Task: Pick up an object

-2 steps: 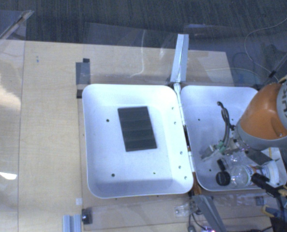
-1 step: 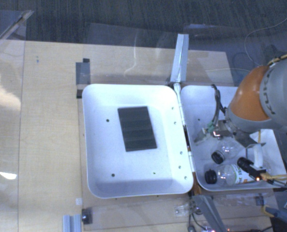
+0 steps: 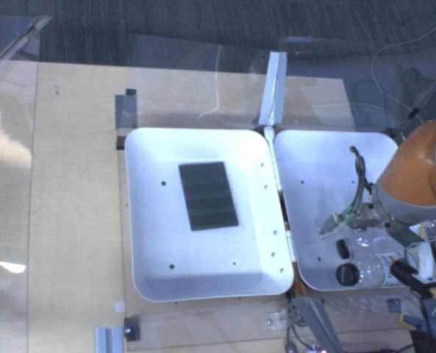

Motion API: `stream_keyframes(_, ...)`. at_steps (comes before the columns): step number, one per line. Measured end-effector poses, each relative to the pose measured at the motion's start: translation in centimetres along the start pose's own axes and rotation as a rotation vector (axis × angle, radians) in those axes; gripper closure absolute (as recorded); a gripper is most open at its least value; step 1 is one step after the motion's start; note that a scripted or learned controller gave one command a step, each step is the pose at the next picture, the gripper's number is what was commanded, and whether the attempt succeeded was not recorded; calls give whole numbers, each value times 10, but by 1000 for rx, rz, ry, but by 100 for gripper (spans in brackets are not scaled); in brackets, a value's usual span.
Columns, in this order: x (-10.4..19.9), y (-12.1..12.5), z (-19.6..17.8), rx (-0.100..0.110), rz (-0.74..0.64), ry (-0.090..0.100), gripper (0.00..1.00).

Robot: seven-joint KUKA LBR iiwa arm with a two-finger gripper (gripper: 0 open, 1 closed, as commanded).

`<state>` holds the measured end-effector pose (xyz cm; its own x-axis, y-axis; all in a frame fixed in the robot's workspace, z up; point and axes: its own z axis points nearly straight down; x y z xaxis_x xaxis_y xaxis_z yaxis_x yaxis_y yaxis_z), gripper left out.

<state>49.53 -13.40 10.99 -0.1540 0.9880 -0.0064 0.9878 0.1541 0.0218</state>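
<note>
A dark grey ribbed rectangular pad (image 3: 208,195) lies flat in the middle of the left bin (image 3: 151,271). In the right bin (image 3: 313,160), a clear plastic bottle (image 3: 373,269) with a black cap (image 3: 348,274) lies on its side near the front edge. A small black piece (image 3: 342,248) sits just above the cap. My gripper (image 3: 344,223) hangs low in the right bin, directly above the bottle and the black piece. The view does not show anything held in it. The arm's orange band (image 3: 422,173) rises to its right.
A metal divider post (image 3: 273,94) stands behind the seam between the bins. A thin dark cable (image 3: 359,169) runs down to the gripper. Black brackets (image 3: 127,109) sit at the left bin's back corner. Pale wooden bench (image 3: 56,197) extends left.
</note>
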Motion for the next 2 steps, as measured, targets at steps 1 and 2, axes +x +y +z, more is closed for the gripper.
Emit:
stream_keyframes(1,18,14,19,9,89,3,0)
stream_keyframes(2,-41,-10,-1,7,-88,-1,0)
